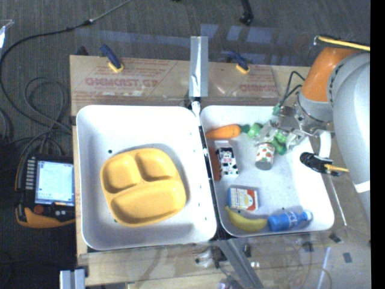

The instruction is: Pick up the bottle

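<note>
Bench with two white bins side by side. Right bin point(325, 212), near edge: blue bottle point(289, 220) lying flat, just beside a banana point(246, 221). Farther back, a small can point(264, 155). Gripper point(281, 132) above it; finger state cannot be determined.

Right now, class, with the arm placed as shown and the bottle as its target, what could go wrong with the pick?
1. The gripper sits at the far end of the right bin, over the small can and green items, so it may close on the wrong thing.
2. The blue bottle lies on its side at the near wall, its end touching the banana; a grasp could nudge the banana or let the bottle roll.
</note>
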Controlling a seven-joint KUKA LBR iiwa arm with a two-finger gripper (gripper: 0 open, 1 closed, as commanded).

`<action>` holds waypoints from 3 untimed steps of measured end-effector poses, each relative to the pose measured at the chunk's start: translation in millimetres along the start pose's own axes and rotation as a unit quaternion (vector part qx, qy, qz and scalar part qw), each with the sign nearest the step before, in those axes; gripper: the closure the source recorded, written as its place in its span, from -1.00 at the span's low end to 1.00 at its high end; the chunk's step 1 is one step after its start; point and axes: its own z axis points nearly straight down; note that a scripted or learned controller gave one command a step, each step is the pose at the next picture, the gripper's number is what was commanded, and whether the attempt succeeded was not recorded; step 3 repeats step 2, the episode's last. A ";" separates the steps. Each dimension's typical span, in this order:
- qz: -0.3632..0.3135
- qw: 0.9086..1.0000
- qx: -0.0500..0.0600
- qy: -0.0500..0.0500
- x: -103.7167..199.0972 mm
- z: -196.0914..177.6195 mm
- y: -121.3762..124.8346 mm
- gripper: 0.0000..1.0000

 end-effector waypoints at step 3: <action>0.052 0.998 -0.023 -0.005 37.0 -137.4 -21.3 1.00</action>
